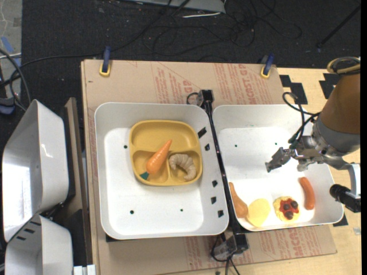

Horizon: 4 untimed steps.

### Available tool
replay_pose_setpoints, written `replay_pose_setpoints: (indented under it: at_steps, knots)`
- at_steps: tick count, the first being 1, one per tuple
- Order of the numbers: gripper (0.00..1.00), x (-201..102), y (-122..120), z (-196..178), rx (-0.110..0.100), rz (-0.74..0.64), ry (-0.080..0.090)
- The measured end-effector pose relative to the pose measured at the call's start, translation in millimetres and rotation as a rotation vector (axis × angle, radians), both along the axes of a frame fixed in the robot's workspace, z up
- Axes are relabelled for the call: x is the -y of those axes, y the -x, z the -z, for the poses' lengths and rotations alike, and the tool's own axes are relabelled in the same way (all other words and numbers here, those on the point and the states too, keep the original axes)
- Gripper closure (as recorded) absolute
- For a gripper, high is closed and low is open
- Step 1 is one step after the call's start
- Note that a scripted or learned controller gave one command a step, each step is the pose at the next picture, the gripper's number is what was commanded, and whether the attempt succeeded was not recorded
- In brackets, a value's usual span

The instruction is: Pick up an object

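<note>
Camera view. The right bin (252,125) carries four loose items along its near edge. From left to right: an orange drumstick-shaped piece (237,200) lying against the bin's left wall; a pale yellow round piece (258,211) touching the drumstick's lower end; a yellow disc (287,208) with red and dark toppings, just beside the round piece; and a red-orange sausage (308,192), lying nearly lengthwise toward the far wall, close to the disc's upper right.

My gripper (277,161) hangs over the middle of the right bin, pointing left and slightly down. It appears as a dark, blurred shape. I cannot tell how far apart my fingers stand, and nothing is seen between them. The gripper is apart from all four items; the disc and the round piece lie nearest, below it in the view. My arm (344,116) enters from the right.

The left bin (114,205) holds a yellow divided plate (139,132). A carrot (159,156) lies slantwise across the plate's divider, and a pale curled shrimp (183,164) sits in the lower right compartment, just beside the carrot.
</note>
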State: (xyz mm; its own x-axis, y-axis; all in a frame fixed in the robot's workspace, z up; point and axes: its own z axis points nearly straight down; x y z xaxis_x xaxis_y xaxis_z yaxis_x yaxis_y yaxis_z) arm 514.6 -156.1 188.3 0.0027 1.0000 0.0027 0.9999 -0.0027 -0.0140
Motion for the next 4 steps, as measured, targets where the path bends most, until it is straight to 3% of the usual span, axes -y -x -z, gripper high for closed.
replay_pose_setpoints:
  at_steps: [1,3,4]
  knots:
    - [0.00,0,-3,-7,0.013,-0.004,0.002]
    - [0.00,-11,-5,99,0.009,-0.002,0.002]
    - [1.00,-11,-6,86,0.014,0.000,0.002]
